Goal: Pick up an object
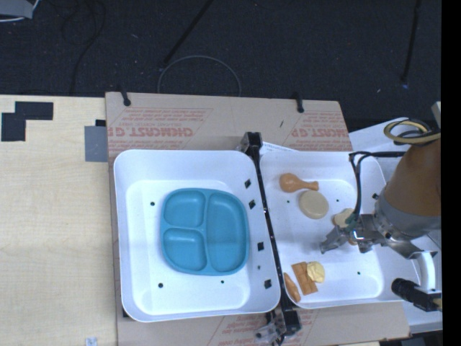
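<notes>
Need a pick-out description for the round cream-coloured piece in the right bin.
Start at the right bin, the one the arm reaches into. In its upper half lies the cream disc, just below an orange drumstick-shaped piece. It alone is round, flat and pale.

Both bins are plain white, the left bin holding a turquoise-blue divided plate of one even shade, and the right bin holding a tan-orange drumstick-shaped piece, a pale cream round piece, and a brown-and-yellow cluster (orange-brown strips beside a butter-yellow lump). The arm shows an orange-brown band above grey metal, and the gripper is dull grey. Under the bins lies brown cardboard printed with faded red lettering, on a pale wood-coloured bench marked with black and grey squares.
</notes>
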Motion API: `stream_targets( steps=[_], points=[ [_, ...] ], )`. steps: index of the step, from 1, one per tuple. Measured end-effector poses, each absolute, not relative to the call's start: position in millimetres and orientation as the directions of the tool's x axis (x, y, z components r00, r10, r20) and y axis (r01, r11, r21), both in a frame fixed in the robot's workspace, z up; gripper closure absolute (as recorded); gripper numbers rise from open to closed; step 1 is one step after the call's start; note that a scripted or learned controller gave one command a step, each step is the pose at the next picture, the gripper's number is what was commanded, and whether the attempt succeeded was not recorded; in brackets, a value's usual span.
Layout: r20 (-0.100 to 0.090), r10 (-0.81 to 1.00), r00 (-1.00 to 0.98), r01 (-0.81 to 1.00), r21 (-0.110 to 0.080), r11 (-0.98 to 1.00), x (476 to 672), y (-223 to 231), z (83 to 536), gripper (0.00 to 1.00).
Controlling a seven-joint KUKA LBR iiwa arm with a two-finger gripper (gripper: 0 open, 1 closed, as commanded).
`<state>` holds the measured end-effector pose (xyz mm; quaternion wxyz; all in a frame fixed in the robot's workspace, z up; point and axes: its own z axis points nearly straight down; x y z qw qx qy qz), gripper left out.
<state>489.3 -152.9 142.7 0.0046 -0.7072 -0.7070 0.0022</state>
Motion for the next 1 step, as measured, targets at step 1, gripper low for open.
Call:
stream_targets(
  steps=[1],
  points=[
    [0.003,1.000,0.001,1.000,-0.008,0.000,487.8,-151.7,88.7,0.00]
  ],
)
